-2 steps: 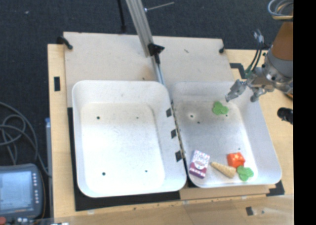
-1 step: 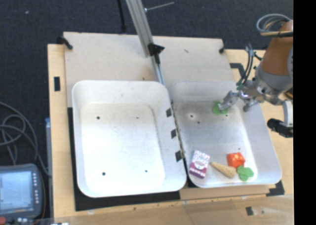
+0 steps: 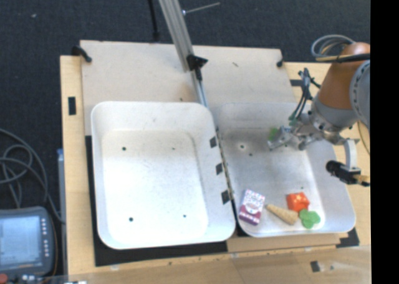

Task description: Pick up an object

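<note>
Fingers (image 3: 282,139) over right bin (image 3: 274,174); four objects (image 3: 251,207) along front.

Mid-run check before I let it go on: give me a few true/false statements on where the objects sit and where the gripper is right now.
1. The purple carton lies in the right bin. True.
2. The orange block sits in the left bin. False: it is in the right bin, beside the green piece.
3. The gripper is over the right bin's upper part. True.
4. The tan cone touches the gripper. False: it lies apart from it, near the bin's lower edge, between the carton and the green piece.
5. The arm enters from the view's left. False: it comes from the right.
</note>
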`<state>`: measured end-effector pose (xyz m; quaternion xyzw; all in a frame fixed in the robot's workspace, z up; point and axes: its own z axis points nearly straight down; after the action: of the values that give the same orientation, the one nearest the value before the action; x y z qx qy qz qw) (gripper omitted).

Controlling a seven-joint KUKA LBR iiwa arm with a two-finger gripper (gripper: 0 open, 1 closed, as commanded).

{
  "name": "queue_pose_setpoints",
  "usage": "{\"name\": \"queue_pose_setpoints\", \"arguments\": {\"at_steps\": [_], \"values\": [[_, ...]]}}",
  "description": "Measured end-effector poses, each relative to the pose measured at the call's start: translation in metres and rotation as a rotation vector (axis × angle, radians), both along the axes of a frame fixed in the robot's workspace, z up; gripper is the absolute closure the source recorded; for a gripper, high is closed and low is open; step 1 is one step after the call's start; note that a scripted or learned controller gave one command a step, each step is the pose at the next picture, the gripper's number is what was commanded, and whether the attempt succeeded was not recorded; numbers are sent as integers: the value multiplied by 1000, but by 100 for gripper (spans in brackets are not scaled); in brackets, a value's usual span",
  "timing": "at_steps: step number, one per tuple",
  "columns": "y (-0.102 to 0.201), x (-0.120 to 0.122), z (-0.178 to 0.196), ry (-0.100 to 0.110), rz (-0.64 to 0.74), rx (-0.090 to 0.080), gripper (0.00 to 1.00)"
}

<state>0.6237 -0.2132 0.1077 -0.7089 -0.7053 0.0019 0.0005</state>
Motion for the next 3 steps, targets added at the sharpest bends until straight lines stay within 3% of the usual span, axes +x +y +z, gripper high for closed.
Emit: {"name": "queue_pose_setpoints", "arguments": {"at_steps": [1, 3], "values": [[-1, 2, 15, -7, -2, -2, 100], [10, 14, 115, -11, 9, 0, 100]]}}
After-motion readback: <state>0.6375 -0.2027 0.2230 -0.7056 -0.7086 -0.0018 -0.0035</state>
